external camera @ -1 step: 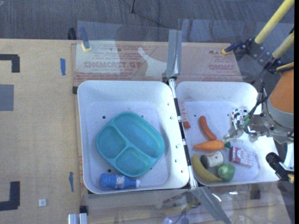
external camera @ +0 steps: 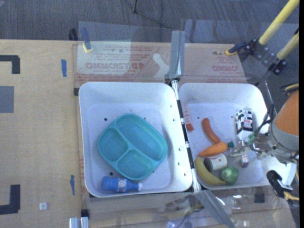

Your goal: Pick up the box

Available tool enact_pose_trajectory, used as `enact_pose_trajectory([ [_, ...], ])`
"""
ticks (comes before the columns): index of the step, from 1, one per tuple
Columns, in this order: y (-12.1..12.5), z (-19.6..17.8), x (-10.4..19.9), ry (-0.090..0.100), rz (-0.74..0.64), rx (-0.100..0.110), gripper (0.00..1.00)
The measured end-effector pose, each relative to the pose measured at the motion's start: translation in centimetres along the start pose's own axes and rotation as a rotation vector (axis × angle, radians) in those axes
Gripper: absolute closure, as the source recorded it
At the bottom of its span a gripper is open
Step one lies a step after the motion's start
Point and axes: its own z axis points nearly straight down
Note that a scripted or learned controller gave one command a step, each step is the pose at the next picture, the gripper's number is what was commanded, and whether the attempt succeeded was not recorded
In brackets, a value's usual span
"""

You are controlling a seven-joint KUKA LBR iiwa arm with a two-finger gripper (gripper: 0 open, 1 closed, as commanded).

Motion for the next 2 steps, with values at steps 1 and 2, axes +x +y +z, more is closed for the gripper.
enact_pose_trajectory([
  [1,-0.4,0.6,3.6,-0.003,0.145,-0.006,0.00],
  [2,3.8,0.6,4.0,-0.002,0.325,-0.003,0.00],
])
